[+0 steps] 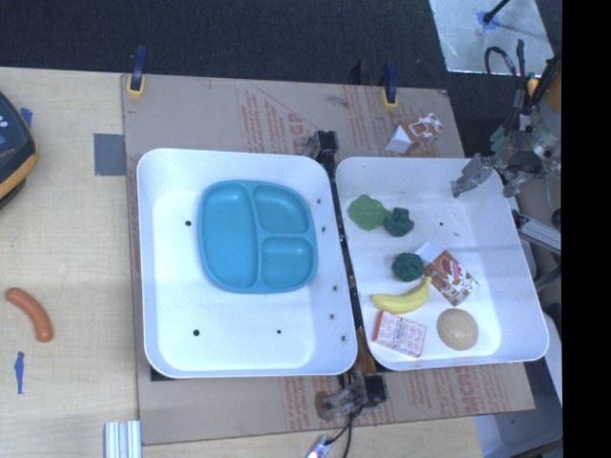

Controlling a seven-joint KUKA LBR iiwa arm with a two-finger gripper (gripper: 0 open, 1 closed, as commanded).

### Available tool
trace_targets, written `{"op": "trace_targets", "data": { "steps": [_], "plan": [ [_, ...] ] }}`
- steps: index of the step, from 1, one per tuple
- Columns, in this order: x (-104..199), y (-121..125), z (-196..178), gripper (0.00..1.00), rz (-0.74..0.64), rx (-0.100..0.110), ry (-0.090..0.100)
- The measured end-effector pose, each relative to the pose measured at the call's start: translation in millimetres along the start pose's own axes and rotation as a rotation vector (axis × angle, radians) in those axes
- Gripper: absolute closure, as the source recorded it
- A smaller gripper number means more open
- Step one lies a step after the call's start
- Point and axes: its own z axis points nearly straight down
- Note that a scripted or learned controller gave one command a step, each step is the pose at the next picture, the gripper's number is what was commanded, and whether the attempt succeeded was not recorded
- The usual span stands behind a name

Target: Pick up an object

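The gripper [487, 172] is positioned above the upper right corner of the right bin [496, 213], at the view's right edge. Its fingers are small and partly merged with the arm hardware, so whether they are spread or pressed together cannot be determined; nothing is seen between them.

Candidate objects lie in the right bin, well apart from the gripper:
- a light green leafy item [365, 211], touching a dark green item [398, 221];
- a second dark green piece, possibly broccoli [408, 265];
- a banana [401, 300] just below it;
- a red-and-white packet [451, 278] beside the banana;
- a flat red-and-white packet [399, 333];
- a round tan object [457, 328].

The left bin [172, 303] contains a blue divided plate [257, 236]. A sausage [31, 313] lies on the bench [67, 256], outside both bins.
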Motion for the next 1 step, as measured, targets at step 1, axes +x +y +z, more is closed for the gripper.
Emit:
{"op": "trace_targets", "data": {
  "steps": [1],
  "plan": [
    [49.9,-49.6,91.8,0.0,0.0,0.002,0.0]
  ]
}}
